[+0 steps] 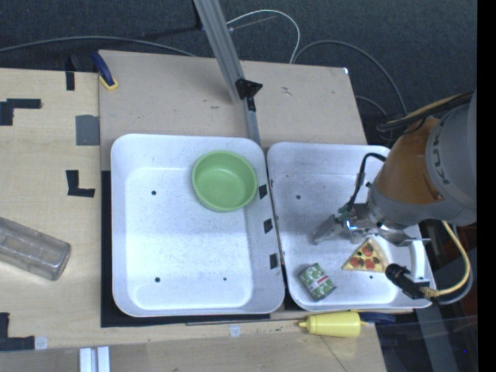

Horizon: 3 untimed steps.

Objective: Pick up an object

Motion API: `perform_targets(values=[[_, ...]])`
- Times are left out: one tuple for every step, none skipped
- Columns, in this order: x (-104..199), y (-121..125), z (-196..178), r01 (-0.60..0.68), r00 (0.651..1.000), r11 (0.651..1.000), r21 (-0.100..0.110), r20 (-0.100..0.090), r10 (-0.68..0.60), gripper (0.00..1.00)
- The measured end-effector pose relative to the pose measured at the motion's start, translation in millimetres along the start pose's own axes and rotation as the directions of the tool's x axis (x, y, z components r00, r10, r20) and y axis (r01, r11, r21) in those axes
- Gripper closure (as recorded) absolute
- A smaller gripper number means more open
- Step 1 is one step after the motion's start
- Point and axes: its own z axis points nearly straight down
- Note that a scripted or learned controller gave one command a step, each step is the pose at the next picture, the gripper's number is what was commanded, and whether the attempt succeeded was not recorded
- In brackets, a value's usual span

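My gripper [333, 229] hangs low over the middle of the right bin [310, 169], below the grey and orange wrist that reaches in from the right. A toy pizza slice [366, 258] lies just right of and below it, close but apart from it. A small green box [316, 280] rests near the bin's front edge, below the gripper. A green bowl [225, 180] sits upright at the back right of the left bin [155, 270]. Nothing shows in the gripper's grasp.
A yellow bottle [333, 324] lies on the bench just outside the right bin's front rim. A clear plastic container [31, 248] lies at the far left. A grey pole [221, 37] slants down to the bins' back edge. Cables loop behind the right bin.
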Motion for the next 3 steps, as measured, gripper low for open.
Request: perform_targets(values=[[1, 0, -10, 0.001, 1.000, 1.000, 0.001, -0.002, -0.001, 1.00], [-1, 6, -71, 0.001, 1.000, 1.000, -0.004, 0.000, -0.001, 1.00], [0, 12, -115, 0.001, 1.000, 1.000, -0.003, 0.000, -0.001, 1.00]])
